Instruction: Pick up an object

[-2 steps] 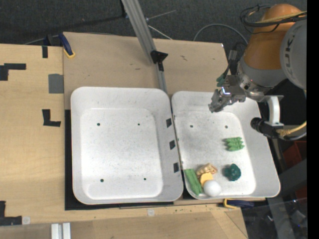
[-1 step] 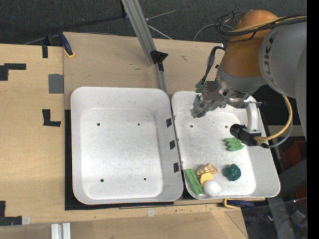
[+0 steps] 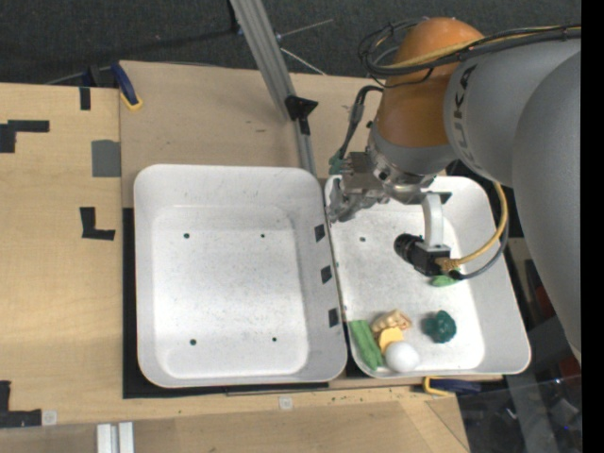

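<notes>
1. Two shallow white bins sit side by side on the bench: we log the left bin (image 3: pixel 226 272) and the right bin (image 3: pixel 491 347), their inner rims touching.
2. One grey arm (image 3: pixel 528 121) with an orange band (image 3: pixel 425 83) reaches in over the far end of the right bin.
3. One gripper (image 3: pixel 351 196) hangs at the right bin's far left corner, close to the shared rim; we cannot tell how its jaws stand, and we see nothing between them.
4. One green strip (image 3: pixel 365 344) lies along the right bin's near left wall.
5. One dark teal lump (image 3: pixel 439 327) rests near the bin's near edge, apart from the others.
6. One white ball (image 3: pixel 402 356) touches the green strip.
7. One small tan piece (image 3: pixel 390 326) sits just behind the ball.
</notes>
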Controlling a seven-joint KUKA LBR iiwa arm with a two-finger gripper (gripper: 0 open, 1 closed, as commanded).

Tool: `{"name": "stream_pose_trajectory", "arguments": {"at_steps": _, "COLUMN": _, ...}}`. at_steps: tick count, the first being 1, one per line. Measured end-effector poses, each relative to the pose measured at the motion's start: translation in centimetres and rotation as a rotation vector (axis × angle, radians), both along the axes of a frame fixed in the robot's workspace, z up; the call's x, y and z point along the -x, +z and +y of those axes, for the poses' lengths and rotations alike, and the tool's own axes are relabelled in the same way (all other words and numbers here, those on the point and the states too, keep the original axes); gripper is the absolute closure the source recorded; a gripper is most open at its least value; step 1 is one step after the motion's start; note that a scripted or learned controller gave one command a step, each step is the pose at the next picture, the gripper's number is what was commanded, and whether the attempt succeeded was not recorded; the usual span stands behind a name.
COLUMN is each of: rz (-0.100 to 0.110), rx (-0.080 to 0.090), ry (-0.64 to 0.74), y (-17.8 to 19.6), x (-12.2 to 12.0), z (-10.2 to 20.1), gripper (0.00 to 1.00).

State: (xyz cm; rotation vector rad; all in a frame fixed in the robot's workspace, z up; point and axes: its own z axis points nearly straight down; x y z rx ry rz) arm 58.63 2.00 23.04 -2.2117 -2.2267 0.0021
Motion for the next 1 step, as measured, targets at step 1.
{"name": "stream_pose_trajectory", "arguments": {"at_steps": 1, "rz": -0.002, "rx": -0.001, "ry": 0.001, "y": 0.80, "x": 0.70, "z": 5.21, "gripper": 1.00}}
